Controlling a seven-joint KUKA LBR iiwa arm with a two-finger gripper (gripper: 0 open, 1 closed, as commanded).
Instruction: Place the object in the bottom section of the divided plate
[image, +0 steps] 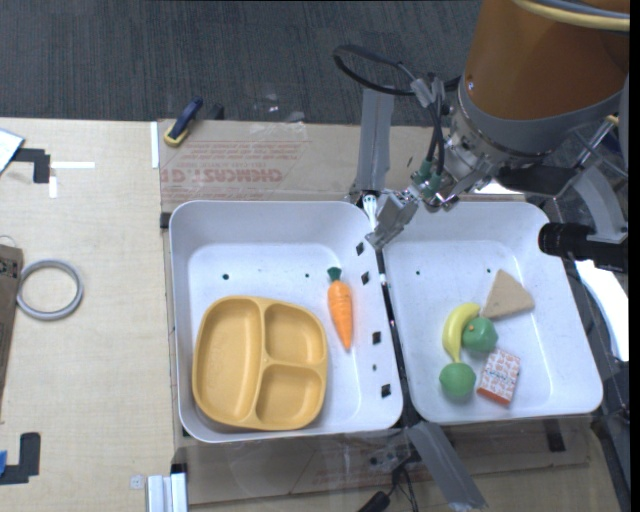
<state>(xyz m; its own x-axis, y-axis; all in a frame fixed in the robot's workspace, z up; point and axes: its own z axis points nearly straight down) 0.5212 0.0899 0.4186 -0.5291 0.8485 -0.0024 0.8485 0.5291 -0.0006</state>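
A yellow divided plate with three sections lies in the left bin, toward its front left, and nothing lies in it. An orange toy carrot with a green top lies on the bin floor just right of the plate, apart from it. My gripper hangs above the wall between the two bins, at their back edge, well above and behind the carrot. I see nothing held in it. The arm's orange band fills the upper right.
The right bin holds a yellow banana, a green fruit, a green ball, a tan wedge and a small carton. A tape roll lies on the bench at left. Cardboard lies behind the bins.
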